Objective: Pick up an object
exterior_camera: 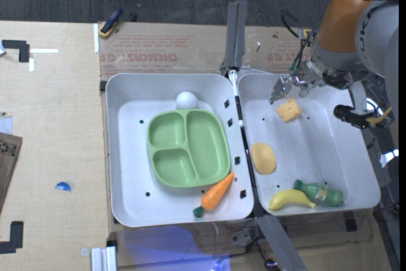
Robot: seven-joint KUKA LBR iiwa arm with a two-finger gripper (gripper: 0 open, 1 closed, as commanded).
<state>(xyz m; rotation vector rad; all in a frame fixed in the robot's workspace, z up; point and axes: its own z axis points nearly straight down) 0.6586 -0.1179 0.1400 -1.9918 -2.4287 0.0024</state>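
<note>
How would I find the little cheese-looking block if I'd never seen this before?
Look at the right bin, the one the grey arm reaches into. Near its back wall, just below the gripper, lies the cheese block, apart from everything else. It is a small pale orange wedge with flat sides, while the yellow lump, banana and green bottle nearer the front are all rounded.

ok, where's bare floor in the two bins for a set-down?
Right bin: open middle between the cheese block, the bottle and the right wall. Crowded along its near edge: banana, bottle. Left bin: green tray fills the centre; bare strips left of it, far-left corner.
</note>
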